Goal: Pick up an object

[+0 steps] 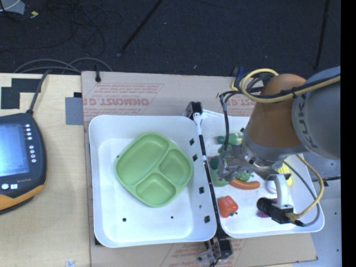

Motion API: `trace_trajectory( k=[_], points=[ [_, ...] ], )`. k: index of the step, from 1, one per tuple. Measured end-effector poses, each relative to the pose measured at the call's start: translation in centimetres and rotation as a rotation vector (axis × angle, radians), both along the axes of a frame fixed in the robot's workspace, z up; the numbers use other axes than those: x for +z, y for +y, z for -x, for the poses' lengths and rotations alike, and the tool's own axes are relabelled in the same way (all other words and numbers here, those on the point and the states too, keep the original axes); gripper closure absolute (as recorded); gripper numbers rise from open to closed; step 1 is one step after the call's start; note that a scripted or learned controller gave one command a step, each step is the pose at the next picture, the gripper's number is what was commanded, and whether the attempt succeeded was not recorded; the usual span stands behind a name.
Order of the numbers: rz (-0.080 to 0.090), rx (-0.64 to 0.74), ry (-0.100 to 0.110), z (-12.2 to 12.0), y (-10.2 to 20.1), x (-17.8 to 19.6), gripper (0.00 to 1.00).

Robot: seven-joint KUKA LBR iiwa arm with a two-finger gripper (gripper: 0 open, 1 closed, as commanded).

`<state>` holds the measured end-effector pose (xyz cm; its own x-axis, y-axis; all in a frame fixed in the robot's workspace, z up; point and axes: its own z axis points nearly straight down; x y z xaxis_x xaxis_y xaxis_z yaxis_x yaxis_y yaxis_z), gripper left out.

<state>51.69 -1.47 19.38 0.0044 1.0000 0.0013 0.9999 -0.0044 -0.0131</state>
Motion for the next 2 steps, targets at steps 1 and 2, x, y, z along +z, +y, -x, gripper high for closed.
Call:
trace_trajectory(
  k=[1,2],
  points=[
    [-0.004,0.014,-0.020,2.7,9.9,15.6,1.00],
    [0.002,0.005,-0.017,4.0,8.7,25.0,1.00]
  ],
)
